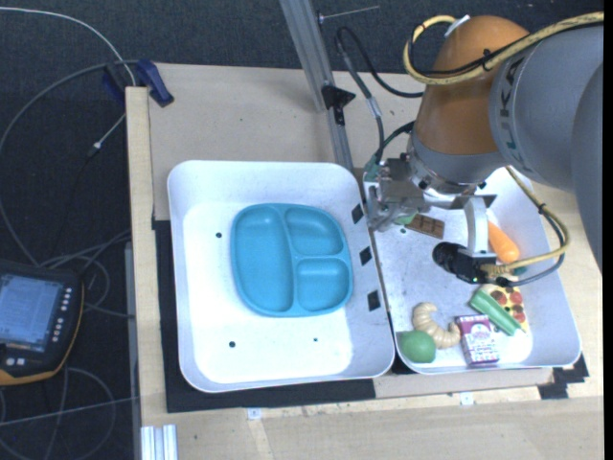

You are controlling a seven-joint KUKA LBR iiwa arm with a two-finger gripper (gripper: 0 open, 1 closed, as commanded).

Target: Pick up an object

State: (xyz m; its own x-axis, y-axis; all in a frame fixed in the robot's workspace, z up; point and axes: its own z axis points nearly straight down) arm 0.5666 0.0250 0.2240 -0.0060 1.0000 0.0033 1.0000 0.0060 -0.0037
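Note:
My gripper [387, 202] hangs low over the back left corner of the right bin [554, 300], close to the wall between the two bins. A brown chocolate bar [425, 225] lies just to its right. An orange carrot [504, 242] lies further right. At the bin's front lie a green ball [417, 346], a beige knobbly piece [437, 325], a purple box [480, 341] and a green and red toy slice [499, 307]. The arm's orange band hides the bin's back part.
The left bin [196, 286] holds a blue divided plate [290, 258]. A black fitting [460, 260] on a yellow cable hangs over the middle of the right bin. A metal post [311, 51] rises behind the bins.

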